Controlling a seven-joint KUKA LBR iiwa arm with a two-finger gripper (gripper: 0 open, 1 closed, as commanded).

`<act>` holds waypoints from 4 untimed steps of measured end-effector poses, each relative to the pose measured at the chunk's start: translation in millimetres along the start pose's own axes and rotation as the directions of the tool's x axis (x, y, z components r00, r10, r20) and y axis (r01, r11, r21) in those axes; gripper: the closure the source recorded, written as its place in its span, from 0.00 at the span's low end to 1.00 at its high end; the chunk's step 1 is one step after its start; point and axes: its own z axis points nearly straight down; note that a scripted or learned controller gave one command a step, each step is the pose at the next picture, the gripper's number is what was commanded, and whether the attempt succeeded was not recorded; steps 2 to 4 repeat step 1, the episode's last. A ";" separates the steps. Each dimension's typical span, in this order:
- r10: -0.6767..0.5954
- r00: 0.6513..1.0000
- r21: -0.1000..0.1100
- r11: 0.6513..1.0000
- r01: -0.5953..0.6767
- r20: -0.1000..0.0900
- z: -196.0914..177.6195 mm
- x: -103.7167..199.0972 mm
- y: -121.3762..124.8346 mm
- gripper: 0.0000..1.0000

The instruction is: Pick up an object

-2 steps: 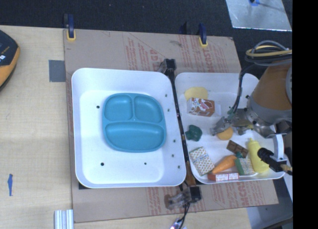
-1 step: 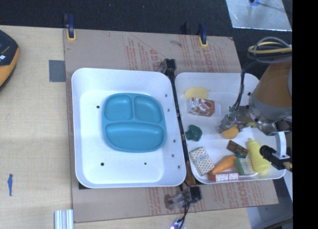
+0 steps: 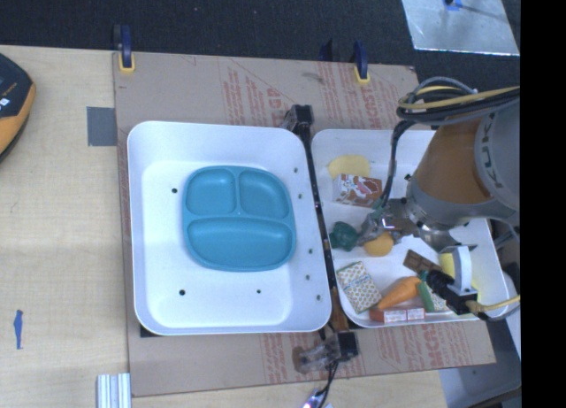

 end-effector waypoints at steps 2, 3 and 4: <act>-0.001 1.000 -0.010 1.000 0.001 0.000 -112.7 75.5 25.8 1.00; -0.001 1.000 -0.010 1.000 0.001 0.000 -112.7 75.5 25.8 1.00; -0.001 1.000 -0.010 1.000 0.001 0.000 -112.7 75.5 25.8 1.00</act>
